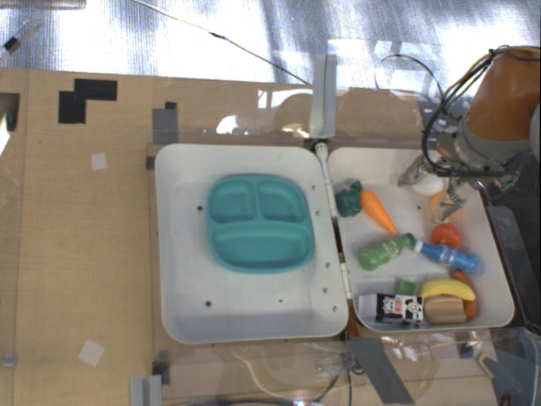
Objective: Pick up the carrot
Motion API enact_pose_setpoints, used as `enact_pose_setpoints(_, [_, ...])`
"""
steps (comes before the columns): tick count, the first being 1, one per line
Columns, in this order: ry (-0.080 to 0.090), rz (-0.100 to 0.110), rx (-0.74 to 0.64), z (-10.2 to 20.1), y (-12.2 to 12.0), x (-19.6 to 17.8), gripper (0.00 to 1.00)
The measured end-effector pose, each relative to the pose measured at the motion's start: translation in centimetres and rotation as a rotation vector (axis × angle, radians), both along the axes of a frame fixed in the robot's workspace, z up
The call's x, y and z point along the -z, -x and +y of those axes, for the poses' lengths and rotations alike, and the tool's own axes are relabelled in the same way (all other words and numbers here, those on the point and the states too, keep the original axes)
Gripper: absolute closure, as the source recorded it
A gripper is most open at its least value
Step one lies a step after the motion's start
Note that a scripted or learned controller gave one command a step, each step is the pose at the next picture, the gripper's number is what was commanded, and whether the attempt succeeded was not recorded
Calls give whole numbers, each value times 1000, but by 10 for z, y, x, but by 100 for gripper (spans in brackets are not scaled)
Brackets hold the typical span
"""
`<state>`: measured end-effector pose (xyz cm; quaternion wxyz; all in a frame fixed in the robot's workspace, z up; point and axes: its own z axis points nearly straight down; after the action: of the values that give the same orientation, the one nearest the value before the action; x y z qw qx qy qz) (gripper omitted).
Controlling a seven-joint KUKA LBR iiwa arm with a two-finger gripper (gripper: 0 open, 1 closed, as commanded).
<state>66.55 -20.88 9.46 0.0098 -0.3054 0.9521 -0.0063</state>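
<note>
A slanted overhead view of a wooden worktop [84,252] carrying two shallow white bins side by side.

The left bin [182,294] holds a teal divided plate [259,223] lying flat near its middle.

The right bin [499,307] holds a scatter of toy food. The carrot [377,210], orange with a dark green leafy top [348,199], lies in the bin's upper left part, close to the wall the two bins share. Its long axis runs on a diagonal, leafy end toward 10 o'clock and pointed tip toward 4 o'clock. Just below it, toward 6 o'clock, lies a green bottle [385,251], near the carrot's tip but apart from it. Further right are a blue bottle [450,256], a red tomato-like piece [446,234], a yellow banana [447,289], and a small black-and-white carton [399,309] by the bin's lower edge.

The grey arm with its orange band [505,100] enters from the right, over the bin's upper right corner. The jaws [439,184] hang there above a pale round object [425,184]; they look spread and pinch nothing, though cables clutter that area.

From the jaws, the carrot lies toward 8 o'clock, well apart, with bare bin floor between. A pick-up probably calls for travel that way, with the jaws closing across the carrot's diagonal body.
</note>
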Motion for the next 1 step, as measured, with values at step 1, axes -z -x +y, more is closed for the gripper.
enact_pose_setpoints(1, [-10,12,173,107,-6,6,0])
